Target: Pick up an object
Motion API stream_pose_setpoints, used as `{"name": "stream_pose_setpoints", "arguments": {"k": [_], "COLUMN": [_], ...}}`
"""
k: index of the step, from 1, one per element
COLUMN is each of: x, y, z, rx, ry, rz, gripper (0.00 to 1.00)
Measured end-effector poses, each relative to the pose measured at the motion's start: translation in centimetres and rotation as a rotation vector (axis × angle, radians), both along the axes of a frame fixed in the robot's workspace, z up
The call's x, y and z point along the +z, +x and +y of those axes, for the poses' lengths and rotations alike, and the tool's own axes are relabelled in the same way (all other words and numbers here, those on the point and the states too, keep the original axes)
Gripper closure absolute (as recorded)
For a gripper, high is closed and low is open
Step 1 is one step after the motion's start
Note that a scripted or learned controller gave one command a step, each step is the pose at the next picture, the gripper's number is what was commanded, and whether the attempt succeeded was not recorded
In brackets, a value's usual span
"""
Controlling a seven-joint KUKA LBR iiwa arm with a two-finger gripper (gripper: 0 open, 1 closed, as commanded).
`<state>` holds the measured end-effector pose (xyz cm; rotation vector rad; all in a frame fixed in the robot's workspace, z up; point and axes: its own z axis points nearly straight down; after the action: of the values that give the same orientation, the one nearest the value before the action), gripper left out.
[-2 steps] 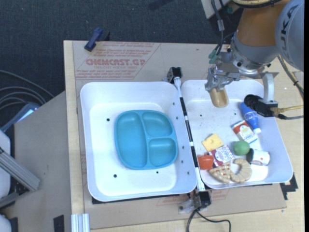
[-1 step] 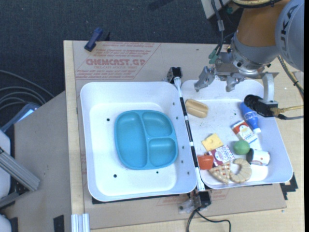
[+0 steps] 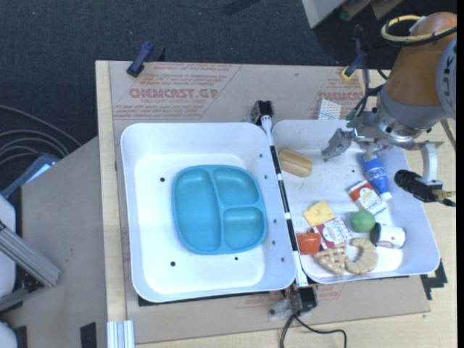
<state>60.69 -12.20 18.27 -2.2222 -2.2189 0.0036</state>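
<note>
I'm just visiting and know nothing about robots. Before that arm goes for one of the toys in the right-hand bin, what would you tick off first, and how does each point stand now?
1. Things to pick lie in the right bin: ok, a tan bread roll, a blue tube, a green ball and more.
2. Gripper over that bin: ok, near its upper edge.
3. Gripper holding nothing: cannot tell.
4. A target with free space around it: ok, the roll lies apart.
5. Lower pile easy to grasp: not ok, pieces are crowded together.
6. Left bin's blue tray out of the way: ok.
</note>
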Motion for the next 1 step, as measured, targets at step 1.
{"name": "stream_pose_setpoints", "arguments": {"k": [1], "x": [-9.86], "y": [3.15], "z": [-2.17], "rx": [0.001], "ry": [0.001], "rz": [0.0], "gripper": [0.0]}}
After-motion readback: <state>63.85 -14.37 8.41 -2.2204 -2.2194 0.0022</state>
